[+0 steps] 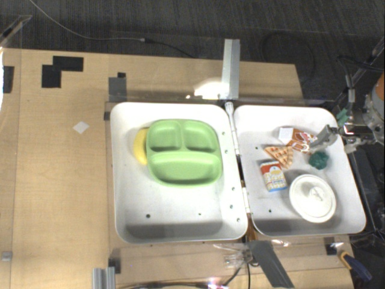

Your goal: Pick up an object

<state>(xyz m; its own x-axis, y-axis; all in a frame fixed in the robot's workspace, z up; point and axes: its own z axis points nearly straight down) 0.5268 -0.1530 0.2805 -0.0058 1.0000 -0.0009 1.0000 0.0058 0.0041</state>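
The right bin (355, 185) holds several small items. A white round bowl (312, 197) sits near its front. A small blue and orange carton (274, 176) lies to the left of the bowl. Behind it are an orange waffle-patterned piece (281, 153) and a red and white packet (299, 138). A small teal object (319, 159) lies near the bin's right side. My gripper (327, 136) reaches in from the right edge and hangs just above and behind the teal object, beside the red and white packet. Nothing is visibly held.
The left bin (129, 209) holds a green divided plate (183, 152) with a yellow object (139, 147) tucked at its left edge. A metal post (231, 68) stands behind the divider between the bins. Cables run along the right side of the bench.
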